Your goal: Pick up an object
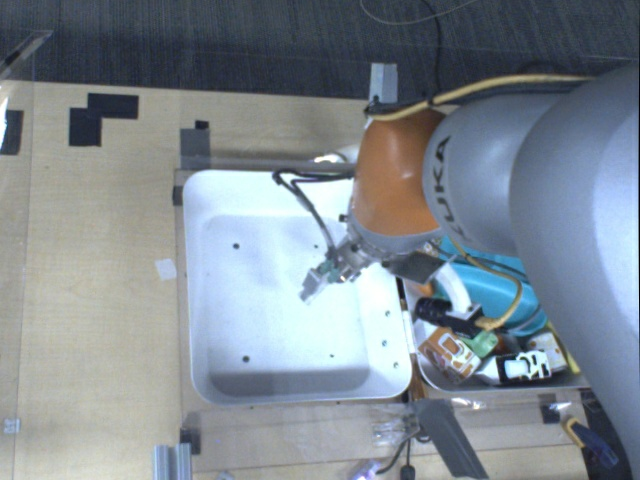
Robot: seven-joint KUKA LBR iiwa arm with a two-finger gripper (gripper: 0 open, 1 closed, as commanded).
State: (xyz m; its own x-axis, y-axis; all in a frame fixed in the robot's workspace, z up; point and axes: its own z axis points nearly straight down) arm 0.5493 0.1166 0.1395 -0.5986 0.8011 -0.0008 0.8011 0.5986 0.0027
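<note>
My gripper (318, 281) hangs over the middle of the left white bin (215, 368), slanting down and to the left from the orange wrist band. Its tips are small and blurred. I see nothing between them. The right bin (430, 376) holds the objects: a blue container (492, 286), a white tube (455, 290), a brown and white box (449, 352), a green piece (486, 344) and a black and white item (528, 366). The arm's large grey body hides much of the right bin.
A black cable (300, 196) loops from the wrist over the left bin's far side. The wooden bench (90, 288) lies open to the left, with black marks (100, 116) at its far edge. Metal brackets (195, 146) stand at the bin corners.
</note>
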